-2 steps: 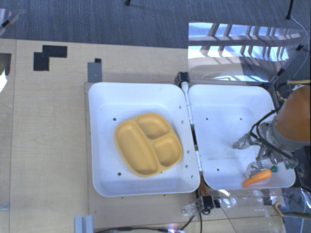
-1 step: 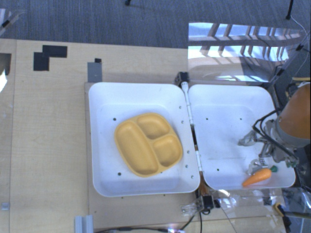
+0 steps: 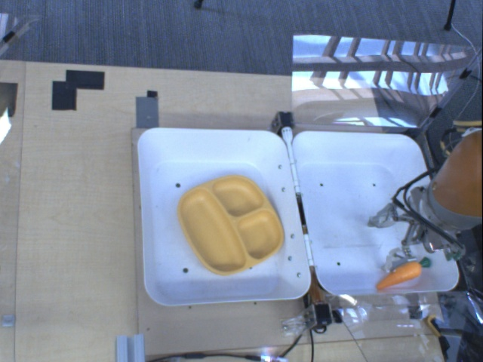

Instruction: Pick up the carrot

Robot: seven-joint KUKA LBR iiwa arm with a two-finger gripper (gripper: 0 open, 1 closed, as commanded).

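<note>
The orange carrot (image 3: 399, 275) with its green stub lies in the right bin (image 3: 355, 172), close to that bin's front right corner. My gripper (image 3: 397, 240) hangs just above and behind the carrot, reaching in from the right under the arm's orange band (image 3: 460, 181). Its metal fingers (image 3: 381, 219) stand apart, open, and nothing is between them. The carrot rests on the bin floor, with the lower fingertip near its upper edge.
A yellow divided plate (image 3: 229, 223) sits in the middle of the left bin (image 3: 162, 164). A ridge with clips (image 3: 296, 202) divides the two bins. Cables and connectors (image 3: 321, 319) lie at the bench's front edge.
</note>
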